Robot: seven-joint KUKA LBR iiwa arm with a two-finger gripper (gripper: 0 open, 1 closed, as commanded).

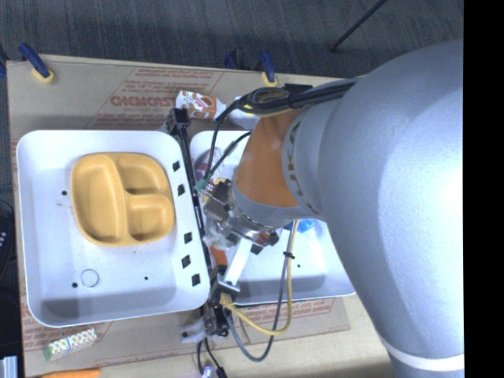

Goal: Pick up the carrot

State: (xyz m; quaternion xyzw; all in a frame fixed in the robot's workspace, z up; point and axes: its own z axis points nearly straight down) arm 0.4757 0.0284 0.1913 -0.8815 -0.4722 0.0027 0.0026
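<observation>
My gripper (226,225) is low over the left edge of the right bin (315,283), right beside the divider between the two bins. The grey arm with its orange band (264,168) covers most of that bin. A small orange-red patch (220,246) shows just under the gripper; it may be the carrot, but too little of it is visible to be sure. I cannot tell whether the gripper touches it.
The left bin (31,211) holds a yellow divided tray (122,195). A blue item (307,227) peeks out beside the arm in the right bin. A snack packet (197,102) lies on the cardboard behind the bins. Cables (268,321) hang at the front.
</observation>
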